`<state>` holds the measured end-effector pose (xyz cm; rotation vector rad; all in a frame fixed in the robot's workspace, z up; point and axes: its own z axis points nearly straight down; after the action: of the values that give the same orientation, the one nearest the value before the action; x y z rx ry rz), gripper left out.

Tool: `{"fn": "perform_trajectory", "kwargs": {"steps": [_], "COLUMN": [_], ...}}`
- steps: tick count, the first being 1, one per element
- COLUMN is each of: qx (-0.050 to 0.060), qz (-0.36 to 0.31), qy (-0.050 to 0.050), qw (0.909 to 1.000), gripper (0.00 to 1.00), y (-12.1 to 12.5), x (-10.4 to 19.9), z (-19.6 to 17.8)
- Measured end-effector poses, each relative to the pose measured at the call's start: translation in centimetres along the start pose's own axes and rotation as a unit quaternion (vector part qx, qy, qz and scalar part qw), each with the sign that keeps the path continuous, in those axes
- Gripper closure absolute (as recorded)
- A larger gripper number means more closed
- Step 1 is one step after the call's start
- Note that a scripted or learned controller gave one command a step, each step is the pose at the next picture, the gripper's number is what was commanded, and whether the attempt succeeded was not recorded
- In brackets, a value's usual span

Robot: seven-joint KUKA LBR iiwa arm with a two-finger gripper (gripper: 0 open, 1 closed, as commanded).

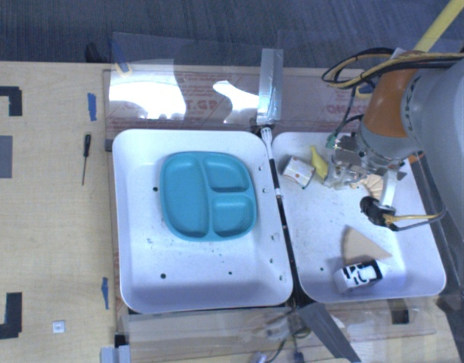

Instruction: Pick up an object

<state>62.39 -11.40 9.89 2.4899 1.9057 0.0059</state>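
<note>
Low in the upper part of the right bin sat the gripper, hung from the grey arm with its orange band. From where I stood I could not tell whether it was open or closed, and nothing could be seen caught in it.

At the far left of the frame, black marks were printed on the wooden bench. A thin screwdriver lay near them, running almost straight up and down the frame. The left bin held a blue divided plate, lying flat near its middle.

Across the divide, in the upper left of the right bin, a small white box lay tilted. Just right of it was a yellow piece, its long axis running steeply from upper left to lower right. It lay close against the gripper's left side; whether they touched I could not tell.

Lower in that bin a tan wedge lay flat, its narrow tip pointing to the upper left. Just below it a white and black cylinder lay on its side. Its long axis ran nearly across the frame, the right end slightly higher. A black cable end hung just below and right of the gripper, above the wedge.
</note>
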Motion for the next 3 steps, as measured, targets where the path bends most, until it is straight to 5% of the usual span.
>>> {"fn": "perform_trajectory", "kwargs": {"steps": [1, 2, 3], "qx": [0.0, 0.005, 0.003], "qz": [0.083, 0.179, 0.296], "qy": [0.002, -0.001, 0.0], "qw": [0.9966, 0.9838, 0.9553], "gripper": [1.0, 1.0, 1.0], "y": [2.9, 2.3, 1.5], "x": [6.9, 8.2, 11.2], "z": [-9.8, -8.5, -12.8]}}
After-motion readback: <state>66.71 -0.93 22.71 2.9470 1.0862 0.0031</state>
